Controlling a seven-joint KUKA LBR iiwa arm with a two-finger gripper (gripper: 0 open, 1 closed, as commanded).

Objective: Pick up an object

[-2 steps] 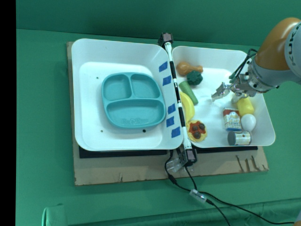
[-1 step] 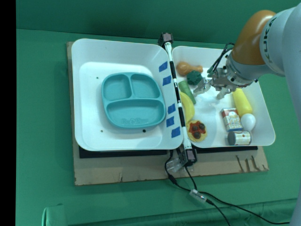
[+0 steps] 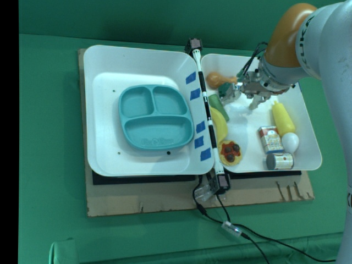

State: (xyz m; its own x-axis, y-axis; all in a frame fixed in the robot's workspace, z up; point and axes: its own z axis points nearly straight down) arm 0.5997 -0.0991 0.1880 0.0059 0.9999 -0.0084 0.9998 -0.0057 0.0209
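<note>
Green cloth covers the bench and the wall behind it, and on a brown board sit two shallow white bins side by side, split by a divider (image 3: 204,114) with blue tape tabs. That divider is the landmark for what follows.

On its left, the left bin (image 3: 104,158) bears a teal sectioned plate (image 3: 155,117), smooth moulded plastic with three wells, lying just beside the divider.

On its right, the right bin (image 3: 305,158) holds the clutter. Pressed against the divider are a yellow banana (image 3: 220,128), long axis running along the divider, a green piece (image 3: 218,108) at the banana's far end, and a small flat pizza slice (image 3: 230,151) with dark red toppings at its near end. Well away from the divider, toward the bin's outer wall, lie a glossy yellow bottle-shaped piece (image 3: 282,118), a white egg (image 3: 290,142), a small printed carton (image 3: 270,139) and a short can (image 3: 279,161) on its side.

The gripper (image 3: 242,89) hangs over the far part of the right bin, near the divider. Its fingers point toward the divider, and an orange drumstick-shaped toy (image 3: 218,80), rounded and smooth, lies between gripper and divider, its long axis pointing roughly from the divider toward the fingers. A dark green lump (image 3: 227,91) sits right at the fingertips. Whether the fingers are spread or closed, I cannot tell; nothing is plainly clamped.

I judge the drumstick or the lump the likely target; a grasp across the drumstick's narrow end would suit best.
</note>
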